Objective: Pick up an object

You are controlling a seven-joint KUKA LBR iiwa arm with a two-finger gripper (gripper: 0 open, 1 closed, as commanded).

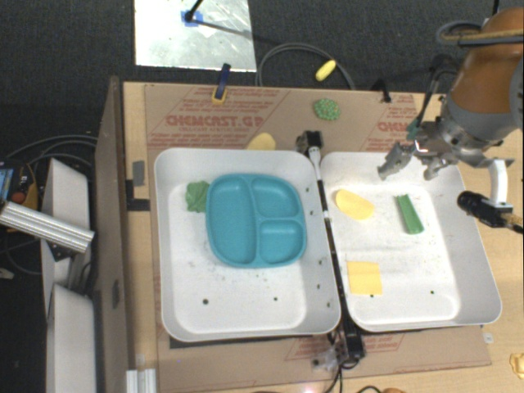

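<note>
Two shallow white bins sit side by side on the worktop [205, 113], which is lined with printed brown cardboard. The left bin [176, 301] holds two things: one blue divided plate [255, 221] in the middle and one small green leafy piece [197, 195] touching the plate's left edge. The right bin [471, 297] holds three things: one yellow rounded piece [354, 205] near its left wall, one green stick [409, 214] just to the right of it, and one yellow square block [364, 277] lower down, apart from both. The claw [413, 160] hangs over the upper part of the right bin, its two fingers spread apart with nothing between them, above and slightly back from the green stick. Outside the bins, on the cardboard behind them, lie one green round knobbly thing [327, 109], one pale yellow piece [262, 142] by the left bin's rim, and one yellow capsule shape [326, 70] at the far edge.
</note>
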